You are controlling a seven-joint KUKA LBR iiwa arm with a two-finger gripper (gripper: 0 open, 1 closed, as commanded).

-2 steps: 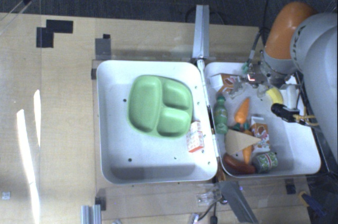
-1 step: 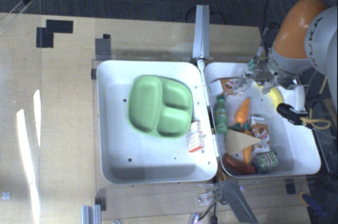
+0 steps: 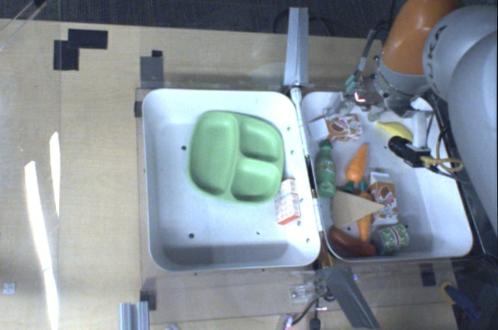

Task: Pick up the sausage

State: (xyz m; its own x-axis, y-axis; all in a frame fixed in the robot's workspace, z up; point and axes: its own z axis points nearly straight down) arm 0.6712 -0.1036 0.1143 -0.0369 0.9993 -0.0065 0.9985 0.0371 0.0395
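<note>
The sausage is dark red and lies at the near edge of the right bin, partly under a pale cheese wedge. My gripper hangs over the far left corner of that bin, well away from the sausage, above a snack packet. The grey arm with its orange band comes in from the upper right.
Around the sausage in the right bin are a green bottle, a carrot, a can, a red packet and a yellow banana. The left bin holds a green divided plate and a small carton.
</note>
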